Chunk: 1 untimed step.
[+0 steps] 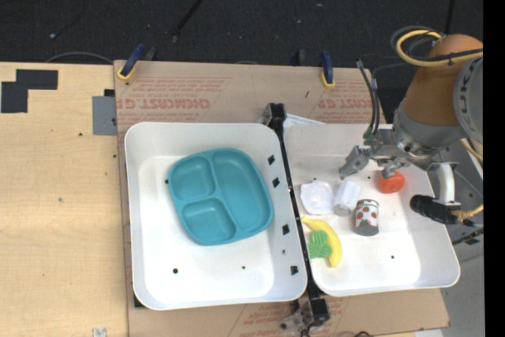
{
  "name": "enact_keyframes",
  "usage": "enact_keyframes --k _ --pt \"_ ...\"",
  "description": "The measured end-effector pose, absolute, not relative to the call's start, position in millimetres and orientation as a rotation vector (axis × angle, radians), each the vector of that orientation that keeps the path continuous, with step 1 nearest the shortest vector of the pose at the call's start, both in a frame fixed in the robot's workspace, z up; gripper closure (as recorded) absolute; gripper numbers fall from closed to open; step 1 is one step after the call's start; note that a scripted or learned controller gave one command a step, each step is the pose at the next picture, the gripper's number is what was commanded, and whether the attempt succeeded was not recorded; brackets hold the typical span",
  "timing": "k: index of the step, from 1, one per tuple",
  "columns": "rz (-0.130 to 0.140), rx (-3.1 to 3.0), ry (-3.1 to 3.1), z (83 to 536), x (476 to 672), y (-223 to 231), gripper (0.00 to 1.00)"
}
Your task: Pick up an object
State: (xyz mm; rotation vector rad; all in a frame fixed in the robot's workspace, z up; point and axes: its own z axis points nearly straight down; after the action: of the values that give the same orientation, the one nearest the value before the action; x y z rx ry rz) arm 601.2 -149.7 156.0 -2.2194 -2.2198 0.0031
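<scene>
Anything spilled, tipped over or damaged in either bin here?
Nothing stands out. The teal divided plate lies flat in the left bin. The small items in the right bin, including a banana and a patterned can, sit loosely clustered, with no visible spill.

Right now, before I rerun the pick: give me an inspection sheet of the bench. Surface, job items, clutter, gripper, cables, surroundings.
Surface: two white bins side by side on a cardboard sheet; left bin, right bin.
Job's things: in the right bin, an orange object, a small patterned can, a white cup, a white lid-like piece, and a yellow and green toy by the divider.
Clutter: a teal divided plate lies in the left bin.
Gripper: gripper is low over the right bin, beside the orange object; finger state unclear.
Cables: yellow loop at the arm's top; dark cables across the black floor.
Surroundings: blue and yellow clamps on the board's far edge.
</scene>
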Motion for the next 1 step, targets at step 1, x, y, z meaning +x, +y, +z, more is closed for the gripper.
enact_keyframes --k 1 --pt "0.004 -2.219 -2.219 105.0 590.5 -151.6 0.0"
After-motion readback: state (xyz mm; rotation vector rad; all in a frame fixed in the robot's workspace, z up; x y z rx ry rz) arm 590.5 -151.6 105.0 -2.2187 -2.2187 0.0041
